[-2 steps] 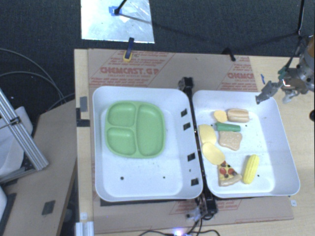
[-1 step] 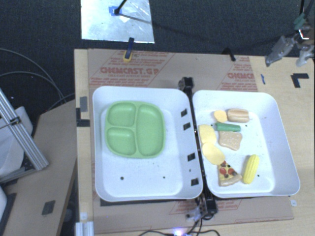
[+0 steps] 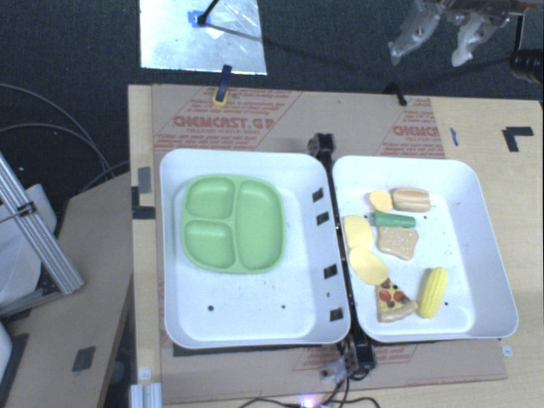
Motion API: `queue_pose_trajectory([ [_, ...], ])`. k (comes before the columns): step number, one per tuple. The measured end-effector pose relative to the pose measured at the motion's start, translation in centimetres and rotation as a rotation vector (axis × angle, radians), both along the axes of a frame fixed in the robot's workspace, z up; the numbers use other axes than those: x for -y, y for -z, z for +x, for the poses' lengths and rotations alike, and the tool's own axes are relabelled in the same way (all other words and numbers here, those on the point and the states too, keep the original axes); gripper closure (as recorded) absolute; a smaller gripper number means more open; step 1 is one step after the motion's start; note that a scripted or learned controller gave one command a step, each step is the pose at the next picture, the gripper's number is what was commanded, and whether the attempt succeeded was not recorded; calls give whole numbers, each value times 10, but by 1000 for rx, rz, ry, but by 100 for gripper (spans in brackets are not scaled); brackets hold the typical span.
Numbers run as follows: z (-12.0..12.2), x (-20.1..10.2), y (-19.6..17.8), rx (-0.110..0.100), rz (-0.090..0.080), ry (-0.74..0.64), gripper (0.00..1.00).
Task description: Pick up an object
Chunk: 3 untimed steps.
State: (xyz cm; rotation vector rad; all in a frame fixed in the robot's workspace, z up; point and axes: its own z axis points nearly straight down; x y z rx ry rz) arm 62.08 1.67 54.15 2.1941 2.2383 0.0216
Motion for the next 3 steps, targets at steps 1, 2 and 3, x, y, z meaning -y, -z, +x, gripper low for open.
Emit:
queue_pose_trajectory([
  [1, -14, -87, 55, -18, -2, 6, 0],
  [2, -13, -81, 41, -10, -4, 12, 100],
  [3, -27, -130, 222, -31, -6, 13, 100],
])
